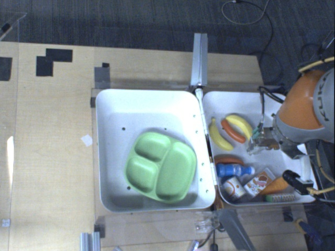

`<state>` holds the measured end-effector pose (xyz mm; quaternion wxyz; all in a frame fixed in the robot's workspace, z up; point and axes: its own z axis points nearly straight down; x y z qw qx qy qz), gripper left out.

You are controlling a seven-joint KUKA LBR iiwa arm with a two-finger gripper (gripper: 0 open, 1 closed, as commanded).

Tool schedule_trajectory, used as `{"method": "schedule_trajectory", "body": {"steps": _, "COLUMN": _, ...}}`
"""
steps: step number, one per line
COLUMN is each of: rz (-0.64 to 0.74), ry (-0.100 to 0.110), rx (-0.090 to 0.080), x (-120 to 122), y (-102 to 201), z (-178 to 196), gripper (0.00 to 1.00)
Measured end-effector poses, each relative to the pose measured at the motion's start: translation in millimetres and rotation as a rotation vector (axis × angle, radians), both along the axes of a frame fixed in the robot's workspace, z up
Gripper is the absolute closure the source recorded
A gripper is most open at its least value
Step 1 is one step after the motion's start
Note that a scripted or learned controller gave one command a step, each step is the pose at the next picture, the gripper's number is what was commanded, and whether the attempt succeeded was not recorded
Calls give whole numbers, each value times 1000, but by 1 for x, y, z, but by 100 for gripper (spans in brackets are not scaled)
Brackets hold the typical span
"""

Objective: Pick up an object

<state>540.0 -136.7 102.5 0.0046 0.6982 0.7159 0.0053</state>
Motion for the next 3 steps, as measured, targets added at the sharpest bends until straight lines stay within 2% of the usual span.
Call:
{"method": "schedule_trajectory", "body": {"steps": 1, "rz": -13, "ry": 7, "rx": -1, "x": -1, "y": 67, "z": 137, "gripper": 100}}
{"method": "schedule_trajectory", "body": {"steps": 2, "rz": -77, "ry": 10, "rx": 0, "x": -52, "y": 80, "z": 172, "gripper": 100}}
{"method": "schedule_trajectory", "body": {"steps": 3, "rz": -73, "ry": 11, "rx": -1, "x": -52, "y": 94, "z": 128, "gripper": 100}}
